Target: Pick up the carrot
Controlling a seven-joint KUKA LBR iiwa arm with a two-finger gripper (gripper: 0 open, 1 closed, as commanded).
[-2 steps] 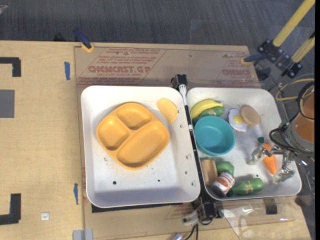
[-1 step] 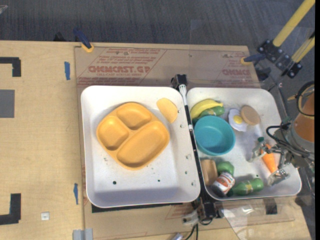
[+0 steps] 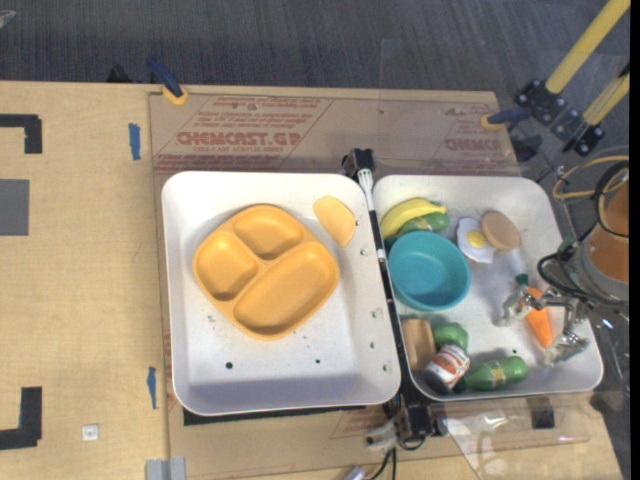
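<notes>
Reaching in from the right, the hand [image 3: 540,320] sits low over the right bin [image 3: 520,193], near its right wall; its metal fingers [image 3: 513,306] stand spread to either side of the carrot [image 3: 540,325], which lies between them, so the hand is released rather than clenched, and whether the tips touch the carrot is too small to tell; the carrot points down and slightly right, resting on the bin floor. Left of the hand stands a teal bowl [image 3: 429,271]; beyond that, up and left, a banana [image 3: 408,214]; up from the hand lie a fried egg toy [image 3: 473,240] and a tan disc [image 3: 500,231]. Below and left of the hand are a green vegetable [image 3: 494,372] and a small can [image 3: 447,365]. Far left, in the left bin [image 3: 190,368], sits an orange divided plate [image 3: 265,268].
</notes>
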